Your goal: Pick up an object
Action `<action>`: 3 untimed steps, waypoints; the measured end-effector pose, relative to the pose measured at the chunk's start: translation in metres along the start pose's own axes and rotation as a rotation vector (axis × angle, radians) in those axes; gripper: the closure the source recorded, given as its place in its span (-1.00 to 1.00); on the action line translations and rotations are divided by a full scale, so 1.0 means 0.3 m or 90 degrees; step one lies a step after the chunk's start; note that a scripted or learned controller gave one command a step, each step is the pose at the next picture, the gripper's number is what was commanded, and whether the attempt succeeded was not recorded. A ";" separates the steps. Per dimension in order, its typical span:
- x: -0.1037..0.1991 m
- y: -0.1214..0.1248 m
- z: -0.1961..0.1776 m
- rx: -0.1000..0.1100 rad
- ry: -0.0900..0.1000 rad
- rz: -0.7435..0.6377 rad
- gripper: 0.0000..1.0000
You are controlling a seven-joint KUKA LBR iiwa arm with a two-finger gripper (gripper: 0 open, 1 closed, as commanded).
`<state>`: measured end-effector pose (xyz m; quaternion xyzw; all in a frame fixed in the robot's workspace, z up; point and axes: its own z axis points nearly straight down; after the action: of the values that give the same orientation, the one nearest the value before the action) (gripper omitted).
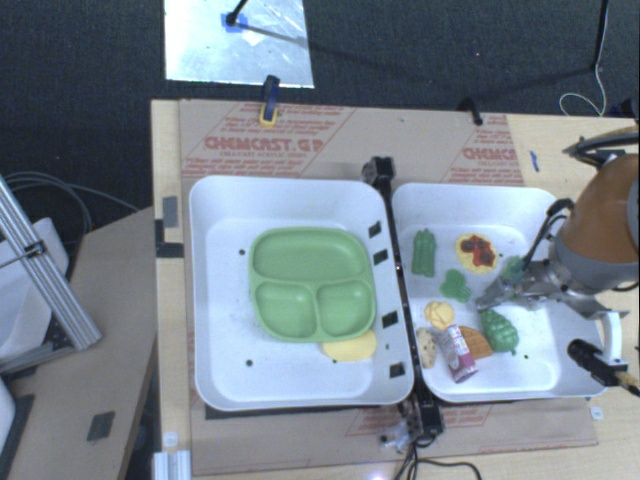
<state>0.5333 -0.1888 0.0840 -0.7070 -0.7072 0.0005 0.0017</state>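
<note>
The right bin holds several toy foods. Among them are a green pepper-like piece, a yellow disc with red topping, a small green broccoli-like piece, a leafy green toy, a yellow piece and a pink-and-white can. My gripper reaches in from the right and sits low over the bin's middle. It is just above the leafy green toy and right of the broccoli-like piece. Nothing shows in its grasp.
The left bin carries a green divided plate with a flat yellow piece at its near edge. A black divider separates the bins. The arm's orange band hangs over the right bin's right wall.
</note>
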 end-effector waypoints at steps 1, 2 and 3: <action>-0.062 0.237 -0.166 -0.010 -0.004 -0.003 -1.00; -0.057 0.162 0.006 0.000 -0.001 -0.001 -1.00; -0.059 0.455 -0.008 0.001 -0.002 -0.006 -1.00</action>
<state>0.6698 -0.2063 0.0858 -0.7038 -0.7104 0.0024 0.0012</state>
